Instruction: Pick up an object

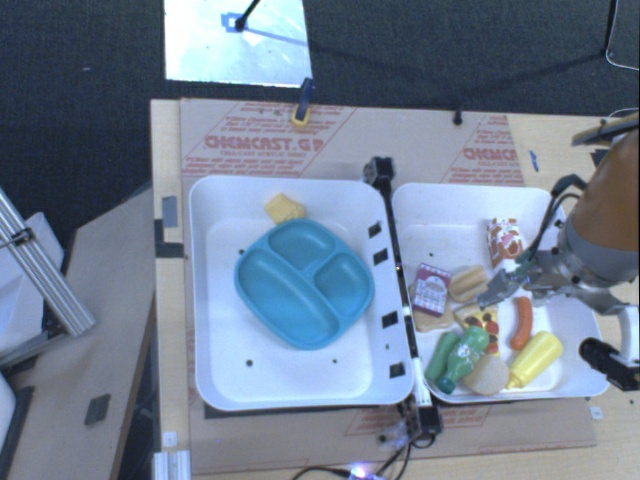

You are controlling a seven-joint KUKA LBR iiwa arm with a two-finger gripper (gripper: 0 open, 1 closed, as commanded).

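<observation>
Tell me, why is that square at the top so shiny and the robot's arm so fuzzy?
In the camera view, the shiny square on the dark floor bounces light into glare; the arm looks a little smeared at the right edge, while the blue plate and both white bins stay evenly lit and sharp.

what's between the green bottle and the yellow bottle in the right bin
In the camera view, a pale round piece lies between the green bottle and the yellow bottle.

Glossy blue plastic tray point(303, 283)
</observation>
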